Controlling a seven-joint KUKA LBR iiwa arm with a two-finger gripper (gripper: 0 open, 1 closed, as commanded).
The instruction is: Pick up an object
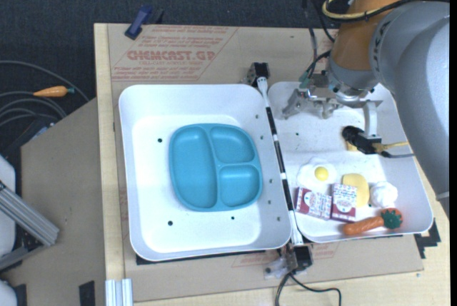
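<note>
Gripper: we cannot tell whether the jaws are apart or together, since the wrist hides them from above. We see nothing held between them. They hang over bare floor at the far end of the right bin.

Candidates, outward from the jaws:
- Toy fried egg: the closest object, towards the near end of the bin, with clear floor between it and the jaws.
- Two red-and-white cartons: just beyond the egg, side by side and touching.
- Yellow piece and a small white piece: to the right of the cartons, crowded together.
- Toy carrot: furthest from the jaws, along the near wall.
- Blue divided plate: across the rim to the jaws' left, alone in the left bin.

Our judgement: no grasp is made yet, so this is the approach. We favour the cartons, because their flat sides give the jaws something to close on. The egg looks flat and will likely slip. We would move towards the near end, centre over one carton and align the jaws across its narrow sides. Then we would descend and close. Main risk: catching the neighbouring carton, or nudging the cluster.
</note>
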